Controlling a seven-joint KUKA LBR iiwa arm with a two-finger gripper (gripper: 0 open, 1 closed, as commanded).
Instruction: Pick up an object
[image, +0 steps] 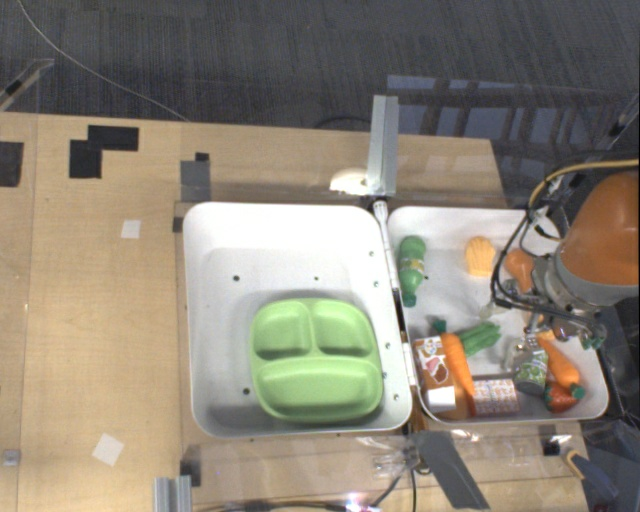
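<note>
Counter (90, 330): pale wood-grain top, with black square marks near its far left and small pale tape squares on the left side.
Floor: dark grey ribbed carpet beyond the counter's far edge, a thin cable trailing across it.
Left bin (215, 250): white and shallow, holding a green divided plate (316, 358) toward its near side.
Right bin (445, 232): white, just beside the left one, crowded with toy food.
Things to pick: a green bottle (411, 264) by the dividing wall, a yellow piece (480, 256) at the far side, a carrot (459, 365) lying across a printed box (433, 372) at the near edge, another carrot (561, 366) near the right corner.
My hand (528, 340): low over the right bin's right side, above the clutter; I cannot tell how far it is open or whether it grips anything.
Post (382, 145): grey metal upright behind the two bins.
</note>
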